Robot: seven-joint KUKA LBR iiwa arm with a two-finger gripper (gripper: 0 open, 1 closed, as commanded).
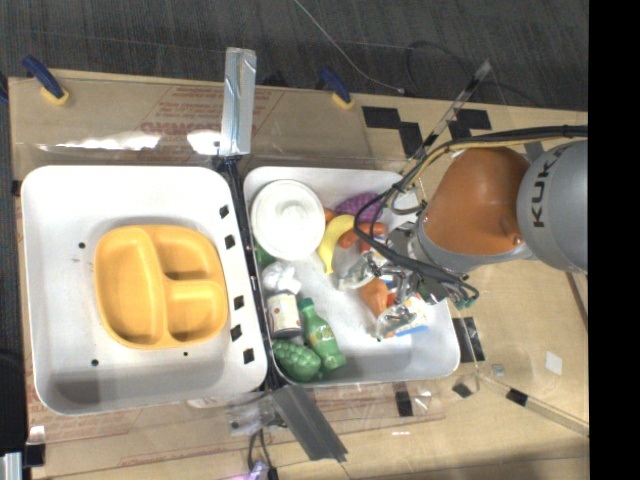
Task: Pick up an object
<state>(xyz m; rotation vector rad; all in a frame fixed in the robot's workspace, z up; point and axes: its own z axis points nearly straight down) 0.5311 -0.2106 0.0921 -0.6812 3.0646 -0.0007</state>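
The arm (500, 203) reaches in from the right, its orange band over the right bin (440, 353), and the gripper (385, 278) is down among the clutter there. The wrist, cables and metal parts crowd that spot, so I cannot tell whether the gripper is spread or clenched, nor whether it has anything in its grasp. It sits just beside an orange item (375, 296) and above a shiny piece lying on a blue-and-white card (405, 326); whether it touches either I cannot tell. The things to pick lie in this right bin: a white lid (287, 215) at the upper left, a banana (333, 240) just right of it, something purple (355, 206) near the top edge. Lower down along the left wall are a crumpled white piece (279, 277), a small jar (284, 315), a green bottle (320, 335) tilted beside it, and a dark green lump (297, 360) at the bottom corner. The left bin (60, 368) holds a yellow tray (160, 284) with compartments, well apart from the gripper.
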